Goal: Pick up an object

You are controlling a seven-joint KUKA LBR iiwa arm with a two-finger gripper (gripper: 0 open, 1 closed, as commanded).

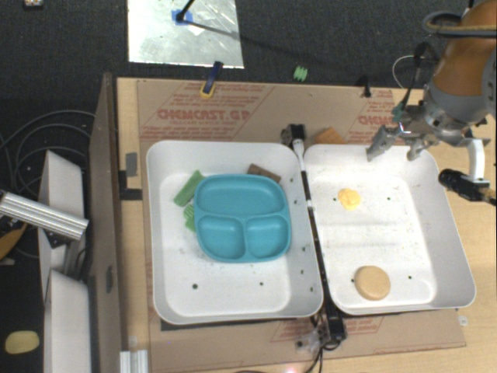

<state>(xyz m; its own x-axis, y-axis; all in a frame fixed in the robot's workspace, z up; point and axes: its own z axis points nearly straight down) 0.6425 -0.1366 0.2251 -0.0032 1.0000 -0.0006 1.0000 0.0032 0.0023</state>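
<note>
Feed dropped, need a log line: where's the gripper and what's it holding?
gripper: open, holding nothing | above right bin far edge | yellow piece, tan disc untouched

Blue tray (pixel 241 217), green pieces (pixel 187 188), yellow lump (pixel 349 199), tan disc (pixel 373 282)

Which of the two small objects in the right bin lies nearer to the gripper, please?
The small yellow piece, in the upper half of the right bin, lies nearer the gripper. The round tan object sits farther off, near the bin's front edge.
</note>
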